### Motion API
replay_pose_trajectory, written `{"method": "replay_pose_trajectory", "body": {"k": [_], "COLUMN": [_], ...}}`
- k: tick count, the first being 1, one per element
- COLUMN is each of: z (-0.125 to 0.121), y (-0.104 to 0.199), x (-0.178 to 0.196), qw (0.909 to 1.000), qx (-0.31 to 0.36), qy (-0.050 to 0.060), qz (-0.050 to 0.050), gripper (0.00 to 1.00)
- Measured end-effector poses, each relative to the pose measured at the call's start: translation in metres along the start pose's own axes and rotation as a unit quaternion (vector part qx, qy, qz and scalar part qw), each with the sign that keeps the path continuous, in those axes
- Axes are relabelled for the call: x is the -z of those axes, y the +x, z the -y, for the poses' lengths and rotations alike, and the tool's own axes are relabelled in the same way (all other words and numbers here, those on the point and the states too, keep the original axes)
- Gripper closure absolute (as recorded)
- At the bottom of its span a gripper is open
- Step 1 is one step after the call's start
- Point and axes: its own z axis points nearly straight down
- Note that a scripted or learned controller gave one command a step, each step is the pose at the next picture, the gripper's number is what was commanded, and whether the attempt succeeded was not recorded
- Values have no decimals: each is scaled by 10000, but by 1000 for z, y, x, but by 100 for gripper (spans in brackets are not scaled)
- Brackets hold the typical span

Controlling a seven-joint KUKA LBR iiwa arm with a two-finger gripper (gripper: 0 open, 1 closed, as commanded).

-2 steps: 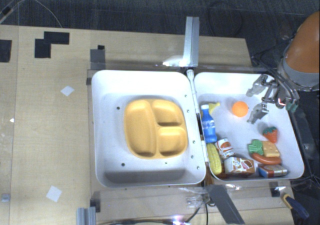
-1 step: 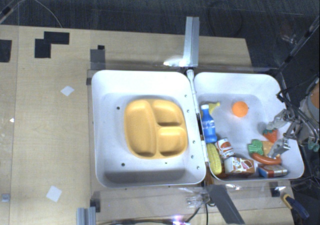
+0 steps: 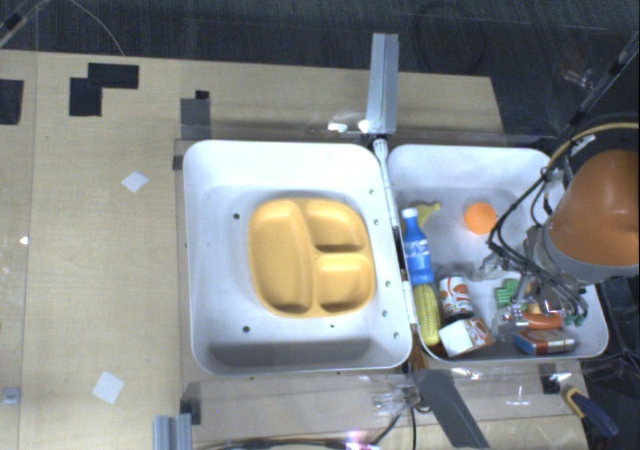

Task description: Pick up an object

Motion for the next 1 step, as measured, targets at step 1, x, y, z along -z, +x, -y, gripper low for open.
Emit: {"method": "replay_pose_trajectory", "body": {"k": [1], "z": [44], "y": [-61], "x": [4], "qw": [9996], "qx": [275], "qy": [-8], "qz": [-14], "gripper": [0]}}
